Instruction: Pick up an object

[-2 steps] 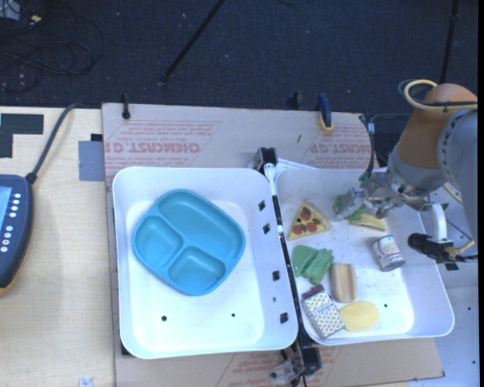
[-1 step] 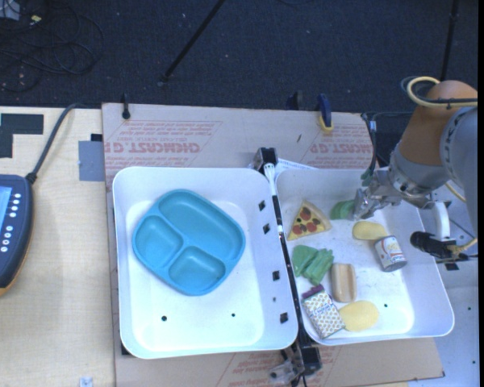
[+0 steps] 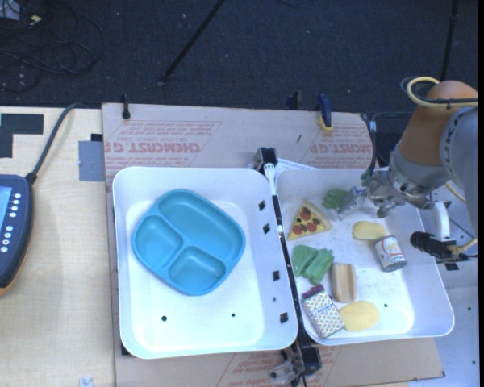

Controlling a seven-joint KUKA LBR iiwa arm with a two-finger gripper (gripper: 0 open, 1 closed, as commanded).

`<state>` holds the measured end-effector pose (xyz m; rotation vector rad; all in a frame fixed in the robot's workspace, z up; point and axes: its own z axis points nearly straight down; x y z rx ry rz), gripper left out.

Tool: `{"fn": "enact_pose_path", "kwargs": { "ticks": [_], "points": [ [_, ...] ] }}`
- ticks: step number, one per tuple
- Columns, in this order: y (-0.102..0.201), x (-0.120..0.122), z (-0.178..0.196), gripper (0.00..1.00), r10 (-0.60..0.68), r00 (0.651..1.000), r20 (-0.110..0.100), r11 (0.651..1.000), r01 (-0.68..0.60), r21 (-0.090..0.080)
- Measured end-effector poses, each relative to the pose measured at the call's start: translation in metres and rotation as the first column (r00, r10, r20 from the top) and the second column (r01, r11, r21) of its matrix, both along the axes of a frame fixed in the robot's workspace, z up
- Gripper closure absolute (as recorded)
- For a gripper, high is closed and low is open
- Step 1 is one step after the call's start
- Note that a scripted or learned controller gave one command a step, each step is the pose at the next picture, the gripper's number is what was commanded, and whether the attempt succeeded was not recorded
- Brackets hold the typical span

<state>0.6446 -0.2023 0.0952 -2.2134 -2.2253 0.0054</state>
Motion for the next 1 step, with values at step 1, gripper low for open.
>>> {"fn": "enact_pose_path", "kwargs": {
  "ticks": [1],
  "points": [
    [-0.011,-0.055,-0.0087,0.0,-0.007,1.0,0.002,1.0,0.007,0.002]
  ]
}}
